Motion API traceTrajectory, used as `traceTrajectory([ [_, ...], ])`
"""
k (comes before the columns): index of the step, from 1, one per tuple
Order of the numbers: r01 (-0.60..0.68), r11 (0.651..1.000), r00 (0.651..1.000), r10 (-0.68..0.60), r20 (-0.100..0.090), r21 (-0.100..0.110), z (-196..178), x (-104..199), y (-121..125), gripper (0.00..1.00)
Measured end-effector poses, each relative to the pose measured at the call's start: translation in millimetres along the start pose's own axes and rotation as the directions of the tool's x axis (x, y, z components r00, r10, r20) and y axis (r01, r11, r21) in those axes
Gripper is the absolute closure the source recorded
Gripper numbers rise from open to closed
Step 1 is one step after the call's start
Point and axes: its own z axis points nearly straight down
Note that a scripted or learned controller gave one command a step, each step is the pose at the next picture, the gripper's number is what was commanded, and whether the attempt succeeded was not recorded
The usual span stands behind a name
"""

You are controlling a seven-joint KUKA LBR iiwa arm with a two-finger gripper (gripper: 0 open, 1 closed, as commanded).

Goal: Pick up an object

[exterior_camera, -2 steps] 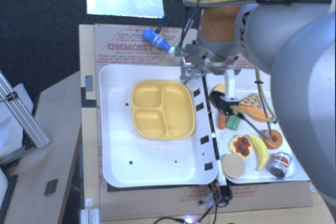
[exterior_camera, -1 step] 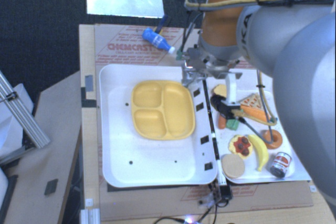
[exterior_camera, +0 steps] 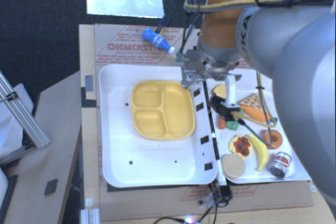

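camera view puts the claw (exterior_camera: pixel 190 80) just above centre of the frame, low over the top end of the divider between the two bins. honestly can't tell how far open it is from this angle, and i can't see anything gripped in it. so my read on progress: the pick isn't done, pretty much all of it is left — choose a thing, close on it, lift.

containers:
- shallow white left bin (exterior_camera: pixel 113 128), middle-left of the frame, has one item in it, a pale yellow plastic plate with three compartments (exterior_camera: pixel 161 109), lying flat toward the upper part of the bin with nothing on it.
- shallow white right bin (exterior_camera: pixel 257 176), lower right, is the busy one: an orange toy pizza wedge (exterior_camera: pixel 254 105) near the top, a brown ring donut (exterior_camera: pixel 273 139), a yellow toy banana (exterior_camera: pixel 258 150), a small can with a red label (exterior_camera: pixel 281 164), a tan round disc (exterior_camera: pixel 233 165) at the bottom, and a little round yellow piece with red toppings (exterior_camera: pixel 241 145) just above the disc.

everything pickable sits in those bins — the plate's upper right corner is nearest the claw. there's also a blue bottle-shaped thing (exterior_camera: pixel 156 39) on the cardboard above the bins.
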Motion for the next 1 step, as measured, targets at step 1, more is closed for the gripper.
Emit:
traceTrajectory([
  [1, 0.003, 1.0, 1.0, -0.003, -0.001, -0.002, -3.2, 6.8, 13.3, 1.0],
])
